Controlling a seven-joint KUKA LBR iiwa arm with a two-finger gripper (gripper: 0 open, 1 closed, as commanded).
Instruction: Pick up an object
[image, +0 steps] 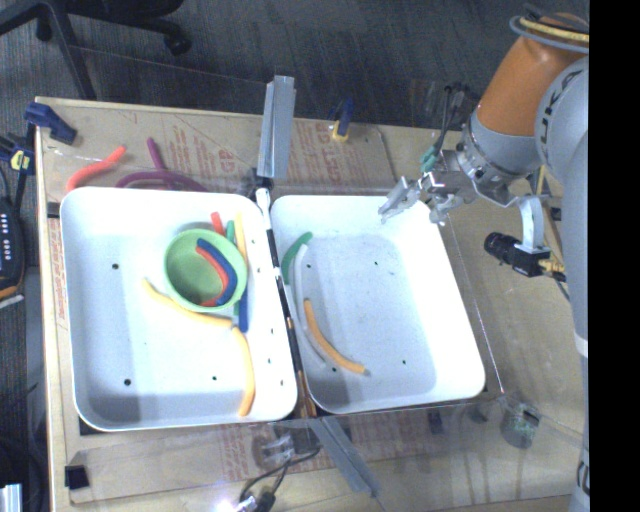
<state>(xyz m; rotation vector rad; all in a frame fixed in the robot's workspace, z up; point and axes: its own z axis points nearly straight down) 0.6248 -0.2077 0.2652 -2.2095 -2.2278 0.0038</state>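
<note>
reaching in from the right, the arm (530, 90) shows its grey body and orange band over the bench's far right corner, and its gripper (412, 197) hangs above the far right corner of the right bin (455, 300). the fingers (392, 205) look slightly parted at their tips, with nothing between them; they are small in this view, so the gap is hard to judge. the gripper is well apart from every object in the bins.

the right bin holds two pieces. a green curved strip (292, 254) lies against its left wall near the far end, and an orange curved strip (330, 340) lies on the floor toward the near left, bending to the right at its near end. both lie loose on the white floor, apart from each other.

the left bin (100, 340) holds a green bowl (205, 270) near its centre, with a red curved piece (213, 266) and a blue curved piece (216, 250) resting in it. a yellow strip (244, 372) runs from beside the bowl toward the near right corner of that bin, and a blue strip (242, 312) lies along the bowl's right side.

on the bench (400, 150) beyond the left bin lie a red-orange strip (95, 167) and a purple cord (160, 178).
</note>
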